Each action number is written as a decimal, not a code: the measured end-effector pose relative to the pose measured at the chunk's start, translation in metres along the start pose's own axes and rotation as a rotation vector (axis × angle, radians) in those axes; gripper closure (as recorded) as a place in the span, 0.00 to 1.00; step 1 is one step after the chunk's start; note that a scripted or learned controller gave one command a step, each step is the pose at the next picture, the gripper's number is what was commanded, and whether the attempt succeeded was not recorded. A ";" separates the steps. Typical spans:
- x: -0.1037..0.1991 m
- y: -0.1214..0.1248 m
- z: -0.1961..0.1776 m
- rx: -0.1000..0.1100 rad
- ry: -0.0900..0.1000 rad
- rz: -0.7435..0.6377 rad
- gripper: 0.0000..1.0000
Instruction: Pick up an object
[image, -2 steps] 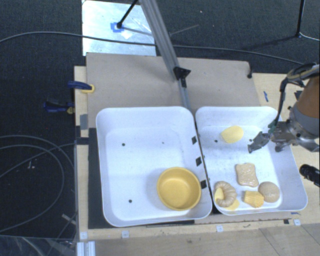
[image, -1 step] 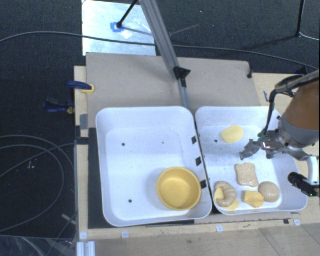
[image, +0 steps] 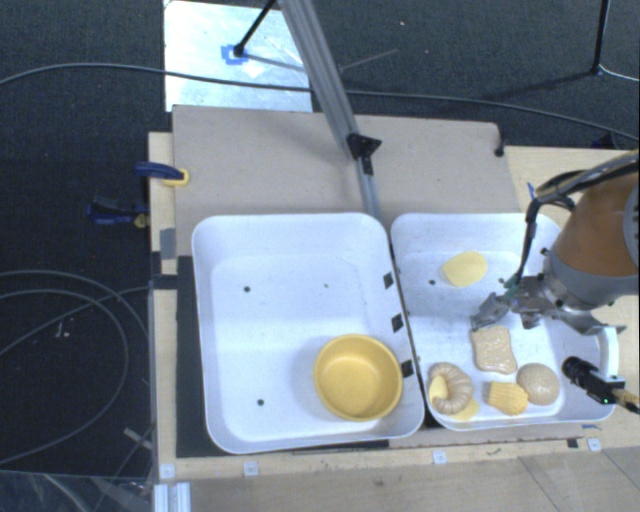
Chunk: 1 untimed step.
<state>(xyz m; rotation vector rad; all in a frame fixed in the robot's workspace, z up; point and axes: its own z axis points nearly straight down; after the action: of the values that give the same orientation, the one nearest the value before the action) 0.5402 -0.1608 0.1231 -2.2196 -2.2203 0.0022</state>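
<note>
Lying in the right bin (image: 420, 250), lower centre-right of the frame, a tan cracker-like piece (image: 493, 350) sits just below the gripper (image: 497, 312); whether the fingers are spread or pressed together cannot be told. Around it: a pale yellow disc (image: 465, 268) above, a ridged croissant-like piece (image: 450, 388) lower left, a yellow corn-like piece (image: 507, 398) below, a beige round piece (image: 539, 382) lower right. The left bin (image: 250, 260) holds 1 yellow bowl (image: 358, 376). Both bins rest on a brown board (image: 300, 160) above dark carpet (image: 70, 100) with cables.
</note>
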 end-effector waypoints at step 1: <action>0.000 0.001 -0.013 -0.005 -0.001 0.000 1.00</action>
<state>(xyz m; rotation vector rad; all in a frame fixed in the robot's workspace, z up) 0.5417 -0.1610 0.1360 -2.2227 -2.2239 -0.0022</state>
